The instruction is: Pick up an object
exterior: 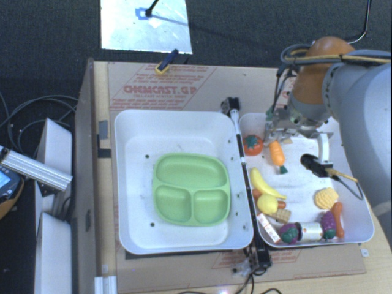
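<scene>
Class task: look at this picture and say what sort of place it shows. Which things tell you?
Probably a robot test bench: a grey arm with orange band, two shallow white bins, and small plastic toy foods.

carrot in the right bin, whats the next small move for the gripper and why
Probably ease straight down a little. The gripper sits just above the carrot's upper end, and the tomato lies close on the left, so a sideways move risks bumping it.

Dark carpet floor (257,17) around my tabletop (184,81), cardboard-covered with red print, shiny metal sheet (144,17) at 12 o'clock, black cables (30,112) and white boxes (52,146) at 9 o'clock
</scene>
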Available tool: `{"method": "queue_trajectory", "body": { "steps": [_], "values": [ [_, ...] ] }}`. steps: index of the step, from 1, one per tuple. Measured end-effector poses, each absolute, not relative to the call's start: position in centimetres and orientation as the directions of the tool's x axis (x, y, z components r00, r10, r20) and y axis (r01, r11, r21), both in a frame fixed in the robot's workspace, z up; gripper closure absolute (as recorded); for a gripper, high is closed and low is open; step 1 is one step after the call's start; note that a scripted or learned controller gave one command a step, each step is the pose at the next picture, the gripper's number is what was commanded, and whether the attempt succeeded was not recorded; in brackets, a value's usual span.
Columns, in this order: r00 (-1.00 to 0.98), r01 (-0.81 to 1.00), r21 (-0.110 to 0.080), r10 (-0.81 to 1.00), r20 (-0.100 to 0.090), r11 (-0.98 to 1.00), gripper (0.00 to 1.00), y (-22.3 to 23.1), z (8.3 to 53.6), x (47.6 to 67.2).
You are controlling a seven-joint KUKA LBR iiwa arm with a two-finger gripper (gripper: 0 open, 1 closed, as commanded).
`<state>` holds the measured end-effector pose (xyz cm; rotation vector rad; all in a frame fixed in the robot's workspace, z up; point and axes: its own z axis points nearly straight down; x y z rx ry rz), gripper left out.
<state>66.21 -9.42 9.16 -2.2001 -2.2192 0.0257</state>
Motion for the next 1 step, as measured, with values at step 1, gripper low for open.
{"method": "queue_trajectory", "body": {
  "steps": [1],
  "values": [
    [-0.005, 1.000, 0.005, 1.000, 0.001, 0.005, 1.00, -2.52, 18.61, 63.84]
  ]
}}
